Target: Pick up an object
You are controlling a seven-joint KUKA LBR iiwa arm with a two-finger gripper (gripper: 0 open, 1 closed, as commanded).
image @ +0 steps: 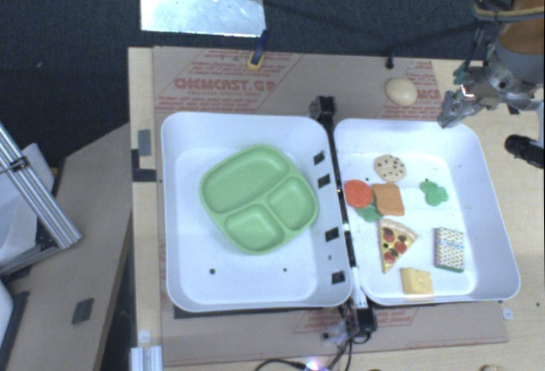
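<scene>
Gripper (450,114) hovers over the right bin's (494,216) far rim, holding nothing; can't tell if open or closed. Toy food lies mid-bin: cookie (389,166), pizza (395,243), cheese (416,281). Likely light, stiff, flat; pinch across the edges.

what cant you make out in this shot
- Gripper at the right bin's far rim: too small and blurred to tell its state.
- Arm: cut off by the camera view's right edge.
- Patterned packet: print too small to read.
- Green item: mostly hidden under the red slice.
</scene>
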